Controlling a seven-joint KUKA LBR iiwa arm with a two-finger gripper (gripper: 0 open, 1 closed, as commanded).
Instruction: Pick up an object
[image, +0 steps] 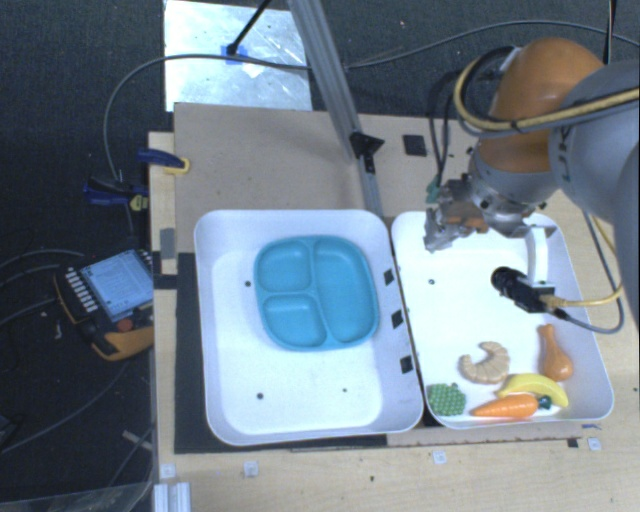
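camera view looks down on two white bins, and the relation that matters is this: the gripper (441, 237) hangs over the far left corner of the right bin (455, 300), while every pickable object lies toward the near end of that same bin, so the toy food sits well apart from it, nearer the camera and a little to the view's right

closest to the gripper is the croissant (486, 362), its curve lying roughly across the bin. just beside it toward the near rim is the banana (536, 388), long axis running left to right, with the orange carrot (506, 406) touching or nearly touching its near side and lying the same way. a green piece, maybe a bumpy vegetable (447, 400), rests in the near left corner, and an orange drumstick-like piece (554, 355) stands lengthwise along the right wall. a black fitting with a yellow cable (520, 287) hangs over the middle of the bin and looks like part of the arm, not an object to grasp

the left bin (230, 400) holds a blue divided plate (316, 291), its three compartments bare

whether the gripper is spread or closed cannot be told from this angle, and nothing is visible in its grasp. i judge the pick not yet begun: the arm would need to travel toward the near end, and the croissant seems the least crowded target
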